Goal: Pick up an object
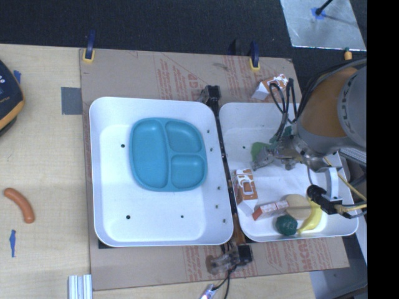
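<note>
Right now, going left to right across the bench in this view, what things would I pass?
Sausage → blue divided plate in the left bin → brown-and-white packet → dark green ball → banana.

From my seat I look down on a pale wooden bench top with a brown printed cardboard sheet laid over its middle, held at the far edge by two blue-and-yellow clamps. A grey square of tape sits on the wood just left of the cardboard. Beyond the bench, the floor is dark carpet. At far right lies a pale grey floor panel marked with blue tape. Lighting is even.
</note>
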Controlling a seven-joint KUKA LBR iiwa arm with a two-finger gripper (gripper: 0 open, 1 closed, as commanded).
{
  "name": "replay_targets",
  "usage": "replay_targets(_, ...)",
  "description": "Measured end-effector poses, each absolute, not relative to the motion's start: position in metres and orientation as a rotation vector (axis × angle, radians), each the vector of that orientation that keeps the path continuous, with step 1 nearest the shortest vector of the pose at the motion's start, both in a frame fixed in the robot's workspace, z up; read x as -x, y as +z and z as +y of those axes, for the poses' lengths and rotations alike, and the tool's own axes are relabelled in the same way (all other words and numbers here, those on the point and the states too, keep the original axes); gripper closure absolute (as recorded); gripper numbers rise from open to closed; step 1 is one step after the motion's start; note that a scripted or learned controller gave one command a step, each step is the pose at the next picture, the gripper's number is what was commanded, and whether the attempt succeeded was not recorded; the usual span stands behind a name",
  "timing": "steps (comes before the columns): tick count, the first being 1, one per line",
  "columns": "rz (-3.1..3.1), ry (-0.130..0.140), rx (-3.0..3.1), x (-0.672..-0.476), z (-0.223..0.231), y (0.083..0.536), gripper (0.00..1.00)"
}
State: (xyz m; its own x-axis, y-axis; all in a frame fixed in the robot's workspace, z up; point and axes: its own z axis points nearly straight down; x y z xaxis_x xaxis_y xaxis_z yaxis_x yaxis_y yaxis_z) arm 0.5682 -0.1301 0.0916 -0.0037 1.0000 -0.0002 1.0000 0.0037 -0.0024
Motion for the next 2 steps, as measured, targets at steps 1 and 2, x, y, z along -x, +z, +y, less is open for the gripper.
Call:
replay_targets(1, -2.225, 0.001, 2.216, -0.624, -0.101, 0.092, 0.00)
replay_targets(2, -2.224, 0.002, 2.216, -0.652, -0.132, 0.092, 0.00)
